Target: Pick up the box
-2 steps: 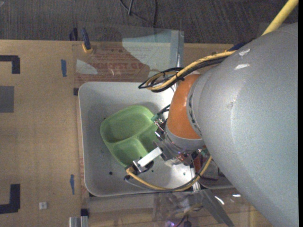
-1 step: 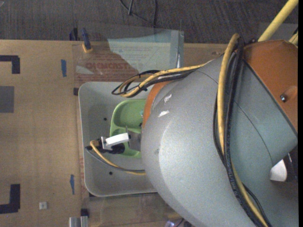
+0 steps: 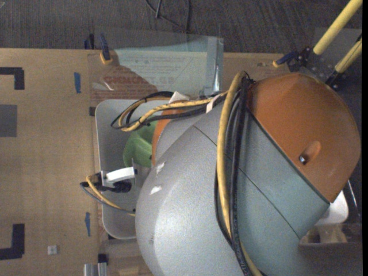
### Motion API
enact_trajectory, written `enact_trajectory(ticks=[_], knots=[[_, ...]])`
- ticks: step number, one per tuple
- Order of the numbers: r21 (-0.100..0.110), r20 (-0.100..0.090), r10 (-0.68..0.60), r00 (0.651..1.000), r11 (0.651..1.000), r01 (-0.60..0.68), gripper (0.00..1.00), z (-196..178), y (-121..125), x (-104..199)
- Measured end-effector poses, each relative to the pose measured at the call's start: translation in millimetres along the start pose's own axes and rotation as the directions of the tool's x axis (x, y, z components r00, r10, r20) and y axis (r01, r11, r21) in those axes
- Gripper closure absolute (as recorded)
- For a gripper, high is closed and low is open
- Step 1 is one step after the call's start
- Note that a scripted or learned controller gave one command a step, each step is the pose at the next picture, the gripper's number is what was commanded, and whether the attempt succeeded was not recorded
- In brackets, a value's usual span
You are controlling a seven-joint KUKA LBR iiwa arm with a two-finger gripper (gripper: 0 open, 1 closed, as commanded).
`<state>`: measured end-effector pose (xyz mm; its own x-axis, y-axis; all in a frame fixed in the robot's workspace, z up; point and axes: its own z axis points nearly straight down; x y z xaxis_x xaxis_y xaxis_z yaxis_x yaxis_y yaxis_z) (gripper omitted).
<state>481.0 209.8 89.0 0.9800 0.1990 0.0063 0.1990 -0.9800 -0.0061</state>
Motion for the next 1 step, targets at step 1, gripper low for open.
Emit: enact_trajectory(ticks=[1], knots=[[-0.006, 0.007, -0.056, 0.998, 0.998, 0.057, 1.0, -116.0, 3.0, 52.3]])
